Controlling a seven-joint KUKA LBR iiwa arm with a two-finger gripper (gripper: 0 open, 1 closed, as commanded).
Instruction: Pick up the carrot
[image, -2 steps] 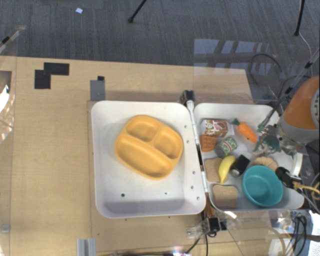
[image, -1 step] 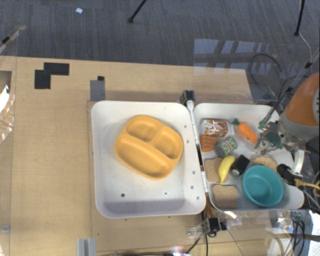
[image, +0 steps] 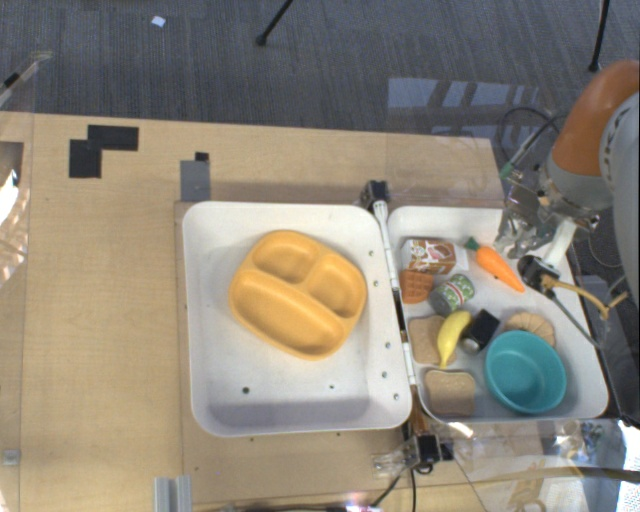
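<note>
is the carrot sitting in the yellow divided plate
No, the carrot lies in the right bin, while the yellow plate sits in the left bin.

Overhead slanted view of both bins (image: 300, 420)

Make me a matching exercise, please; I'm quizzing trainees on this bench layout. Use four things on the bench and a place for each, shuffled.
Things:
1. carrot
2. yellow divided plate
3. teal bowl
4. banana

Places:
A. front right corner of the right bin
B. middle of the left bin
C. far side of the right bin, beside the gripper
D. centre of the right bin, left of the teal bowl

Pairs: 1-C, 2-B, 3-A, 4-D
</note>
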